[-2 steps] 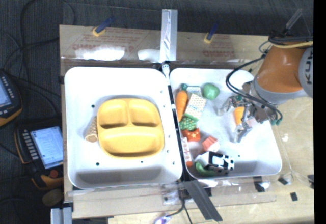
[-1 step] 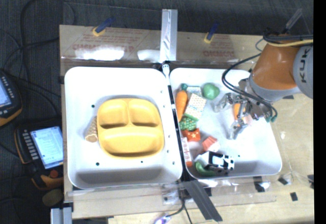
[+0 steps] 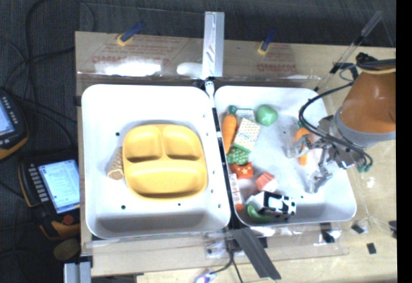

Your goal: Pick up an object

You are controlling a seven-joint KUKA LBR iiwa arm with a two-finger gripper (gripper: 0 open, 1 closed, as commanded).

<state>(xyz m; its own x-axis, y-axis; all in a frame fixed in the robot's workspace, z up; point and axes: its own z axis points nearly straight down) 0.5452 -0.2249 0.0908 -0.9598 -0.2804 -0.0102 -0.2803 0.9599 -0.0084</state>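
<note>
We see a small orange toy piece lying in the right white bin, near its right side, just beside the pincer, shape unclear, partly hidden by cables

Single fixed camera | looked down at a slant from above the bench | took in both bins | moderately close
</note>
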